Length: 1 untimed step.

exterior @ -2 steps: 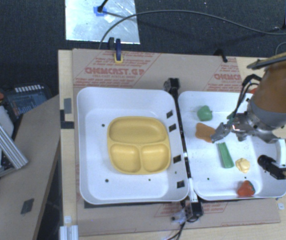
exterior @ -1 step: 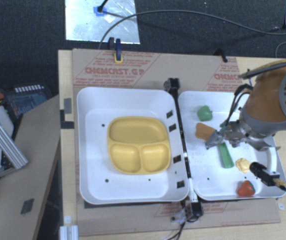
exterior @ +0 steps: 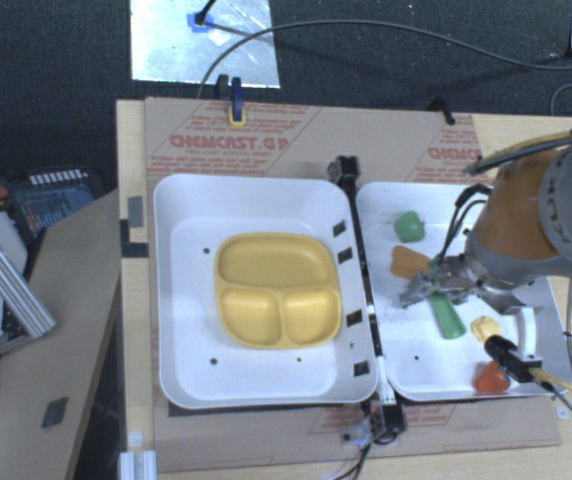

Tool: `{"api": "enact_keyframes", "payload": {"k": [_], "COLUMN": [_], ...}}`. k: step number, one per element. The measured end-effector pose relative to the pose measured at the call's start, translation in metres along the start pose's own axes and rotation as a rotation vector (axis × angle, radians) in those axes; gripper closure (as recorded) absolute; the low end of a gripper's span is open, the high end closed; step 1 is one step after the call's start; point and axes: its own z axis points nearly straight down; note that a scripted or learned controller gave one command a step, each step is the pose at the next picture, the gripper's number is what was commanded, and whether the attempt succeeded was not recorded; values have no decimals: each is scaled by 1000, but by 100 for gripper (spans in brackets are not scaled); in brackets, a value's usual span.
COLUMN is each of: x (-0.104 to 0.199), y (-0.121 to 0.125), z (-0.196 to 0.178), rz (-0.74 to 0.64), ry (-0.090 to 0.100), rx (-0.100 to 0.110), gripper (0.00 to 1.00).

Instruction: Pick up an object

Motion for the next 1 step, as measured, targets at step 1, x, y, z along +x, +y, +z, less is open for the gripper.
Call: {"api": "enact_keyframes", "payload": {"k": [1], "x": [0], "y": [1], "z": [-12], "rz": [0], "ry": [-1], "rx": [-4], "gripper": [100]}}
